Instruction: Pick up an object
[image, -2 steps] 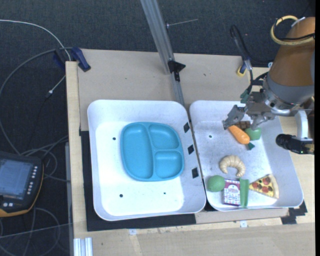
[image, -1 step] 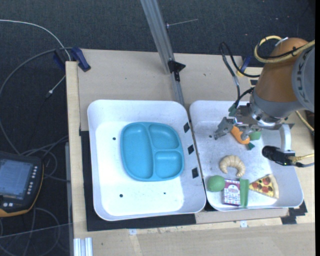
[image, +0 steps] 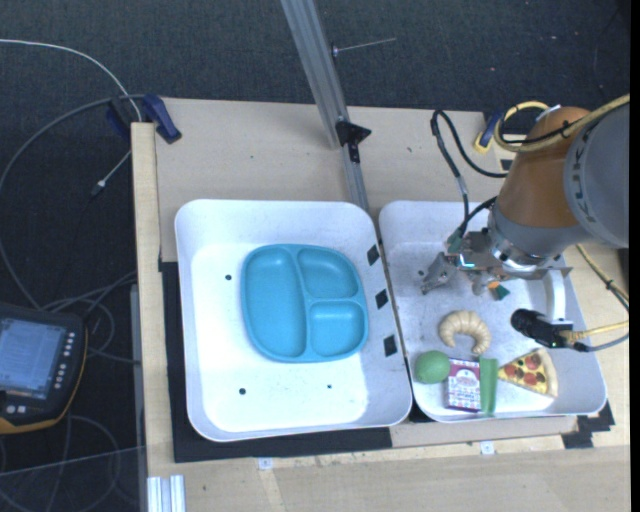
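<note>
Front edge of right bin (image: 520, 412) carries the pickable items in a row: small pink-and-white box (image: 463, 385) with a green strip along its right side, green ball (image: 432, 367) just left of it and touching or nearly so, pizza slice toy (image: 530, 374) to the right. Croissant (image: 466, 329) sits just behind them, mid-bin. All lie loose and flat, apart enough for a top-down grasp, likely scattered as targets. Left bin (image: 200, 330) holds a blue divided plate (image: 303, 302), lying flat, nothing on it.

Gripper (image: 458, 272) hangs over the back half of the right bin, behind the croissant and apart from it. Its fingers look spread, nothing between them. Judgement: approach stage, no object picked yet; croissant is the nearest candidate. Black part (image: 540, 326) with yellow cable near the pizza could crowd a grasp there.
</note>
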